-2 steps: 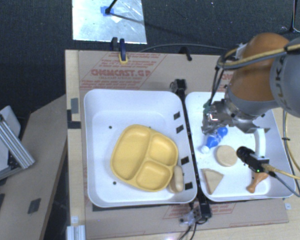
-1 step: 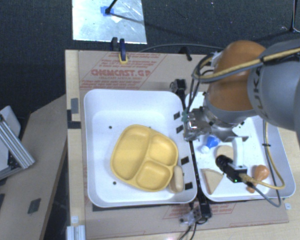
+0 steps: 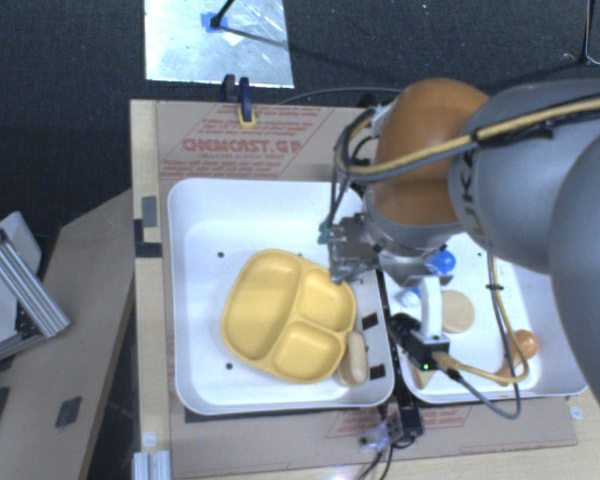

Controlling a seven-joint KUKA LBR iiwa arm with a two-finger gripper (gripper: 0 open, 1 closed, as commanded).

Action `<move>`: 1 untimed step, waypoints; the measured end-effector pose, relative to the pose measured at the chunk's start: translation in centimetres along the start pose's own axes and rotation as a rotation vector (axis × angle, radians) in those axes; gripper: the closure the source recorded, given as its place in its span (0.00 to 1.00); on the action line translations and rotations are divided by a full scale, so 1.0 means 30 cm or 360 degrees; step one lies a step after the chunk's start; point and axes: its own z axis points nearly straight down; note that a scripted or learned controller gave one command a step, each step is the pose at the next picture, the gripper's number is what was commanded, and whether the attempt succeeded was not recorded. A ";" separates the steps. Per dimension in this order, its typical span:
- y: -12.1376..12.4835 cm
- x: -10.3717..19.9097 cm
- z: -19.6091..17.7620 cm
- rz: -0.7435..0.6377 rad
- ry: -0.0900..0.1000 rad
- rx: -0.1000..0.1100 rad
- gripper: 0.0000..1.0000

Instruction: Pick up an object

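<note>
Yellow divided plate [image 3: 280,313]: lies flat in the left bin [image 3: 195,268], filling the middle and right of its floor; three hollows face up; its long axis seems to run on a slant from the bin's far left toward its near right, with the two smaller hollows at the right end.
Gripper [image 3: 342,258]: sits over the plate's far right rim, close to the wall between the bins; whether it is wide, narrow or holding anything cannot be told, since the wrist hides it.
Arm [image 3: 540,188]: reaches in from the right over the right bin [image 3: 545,368]; its orange band [image 3: 425,148] covers that bin's far part.
Beige oblong piece [image 3: 354,360]: lies just beside the plate's near right edge, seemingly touching it; its long axis runs near to far, wedged between plate and bin wall.
Right bin's things: a small blue thing [image 3: 442,262] near the wrist; a tan disc [image 3: 460,311] in the middle; an orange ball [image 3: 524,344] toward the near right, well apart from the plate.
Crowding: the bin wall and the beige piece hem the plate's right side; its left side is free.
</note>
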 end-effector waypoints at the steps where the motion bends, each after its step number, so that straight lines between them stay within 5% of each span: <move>1: 0.002 -0.012 0.001 0.0011 -0.0002 0.0000 0.00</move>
